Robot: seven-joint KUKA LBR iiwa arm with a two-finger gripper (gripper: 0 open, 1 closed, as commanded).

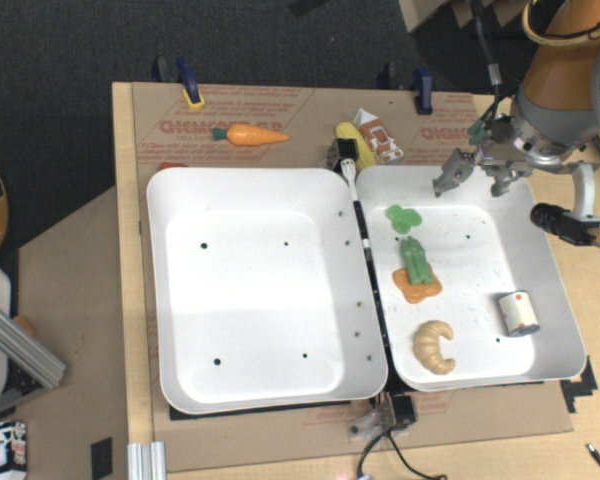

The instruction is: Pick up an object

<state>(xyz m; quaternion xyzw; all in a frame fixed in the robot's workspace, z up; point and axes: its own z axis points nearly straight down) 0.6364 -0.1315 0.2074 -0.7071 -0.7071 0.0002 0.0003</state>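
Croissant (434, 346) lies at the near edge of the right bin (550, 268). Far from it, the end effector (480, 175) hangs open and holds nothing.

A brown cardboard-covered bench (130, 228) carries two shallow white bins side by side, the left bin (170, 298) and the right bin (555, 298), with a toy carrot (250, 135) and a yellow-and-black brush (347, 148) lying beyond them.
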